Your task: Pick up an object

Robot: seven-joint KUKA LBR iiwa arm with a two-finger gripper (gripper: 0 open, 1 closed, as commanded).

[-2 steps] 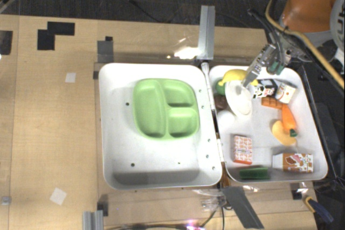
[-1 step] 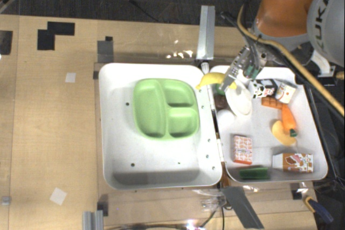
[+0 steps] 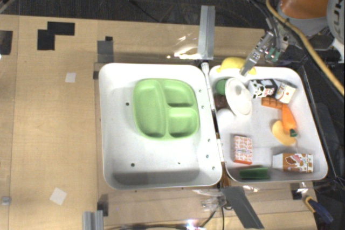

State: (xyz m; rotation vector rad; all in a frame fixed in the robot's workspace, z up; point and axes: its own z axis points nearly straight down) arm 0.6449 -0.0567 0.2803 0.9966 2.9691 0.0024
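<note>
Left bin (image 3: 116, 169) is taken up by a green divided tray (image 3: 164, 106); the right bin (image 3: 315, 116) is crowded with a white cup (image 3: 239, 96), carrot (image 3: 288, 117), cartons and small packs. The gripper (image 3: 247, 69) is seen low over the right bin's back rim, beside a yellow item (image 3: 230, 64) and near the cup, nothing held, and whether it is parted or closed cannot be told. Approach step is judged in hand: one target must be settled on and descended to, with close neighbours and the bin rim likely to obstruct.
</note>
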